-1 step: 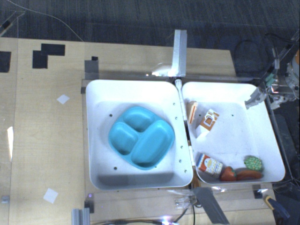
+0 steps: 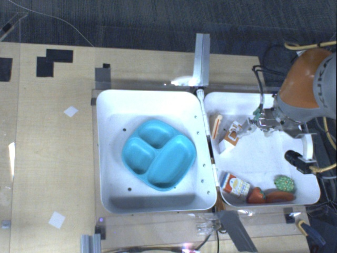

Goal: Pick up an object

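Small orange-and-white carton (image 2: 230,136) lying tilted in right bin (image 2: 263,159), upper left area, near the divider. Gripper (image 2: 261,121) just right of it, low over the bin; opening and grasp impossible to tell. Along the bin's front edge: another carton (image 2: 235,185), red pieces (image 2: 268,196), green ball (image 2: 284,183). Blue sectioned dish (image 2: 158,154) in left bin (image 2: 113,194).
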Action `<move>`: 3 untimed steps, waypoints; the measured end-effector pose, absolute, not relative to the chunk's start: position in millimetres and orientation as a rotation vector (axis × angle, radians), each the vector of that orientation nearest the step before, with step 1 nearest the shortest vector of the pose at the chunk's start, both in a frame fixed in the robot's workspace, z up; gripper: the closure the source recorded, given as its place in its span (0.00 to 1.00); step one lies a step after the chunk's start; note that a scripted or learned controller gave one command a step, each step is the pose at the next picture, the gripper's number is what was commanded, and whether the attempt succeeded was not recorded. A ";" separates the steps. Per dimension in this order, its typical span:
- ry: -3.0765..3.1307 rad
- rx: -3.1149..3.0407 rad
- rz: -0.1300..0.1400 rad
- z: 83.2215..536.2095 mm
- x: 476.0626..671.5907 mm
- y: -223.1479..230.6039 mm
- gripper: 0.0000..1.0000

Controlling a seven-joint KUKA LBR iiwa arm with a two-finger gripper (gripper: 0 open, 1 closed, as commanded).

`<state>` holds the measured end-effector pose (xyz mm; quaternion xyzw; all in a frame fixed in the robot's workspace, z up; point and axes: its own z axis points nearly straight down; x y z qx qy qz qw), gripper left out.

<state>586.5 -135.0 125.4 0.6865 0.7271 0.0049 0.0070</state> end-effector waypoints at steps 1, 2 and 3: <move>2.393 2.034 0.002 120.3 522.2 -92.6 0.00; 2.541 1.832 0.007 87.4 607.6 -132.2 0.00; 2.698 1.599 -0.009 106.3 663.8 -131.8 0.00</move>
